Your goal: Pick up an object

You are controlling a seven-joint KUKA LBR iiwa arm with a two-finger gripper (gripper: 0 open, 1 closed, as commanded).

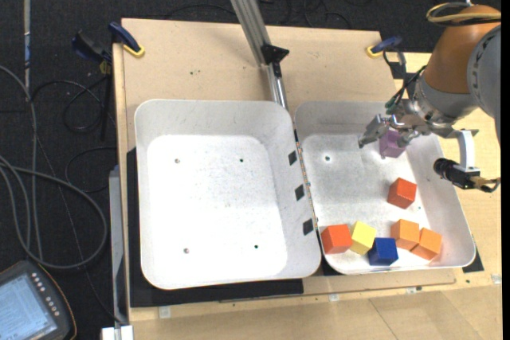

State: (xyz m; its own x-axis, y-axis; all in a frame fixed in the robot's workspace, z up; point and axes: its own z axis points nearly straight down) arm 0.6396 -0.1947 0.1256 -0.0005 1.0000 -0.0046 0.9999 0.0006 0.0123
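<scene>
Hand (390, 131) poised over right bin (456, 207); purple block (391, 144) sits directly beneath it, apparently between the fingers; grip unconfirmed.

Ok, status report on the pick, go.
Gripper over right bin, purple block between its fingers. Six blocks below, apart. Nothing in the way.

Two bins sit side by side on a bench (207, 52), the left bin (151, 171) touching the right bin (454, 227) along their inner edges. The arm (462, 60) reaches in from the right, its gripper (389, 131) over the far part of the right bin, with a block (391, 143) at its fingers. One block (402, 192) lies alone mid-bin. Five more blocks cluster along the near wall: from left, (336, 237), (362, 236), (383, 251), (406, 232), (429, 243). A clamp (123, 40) grips each far bench corner
</scene>
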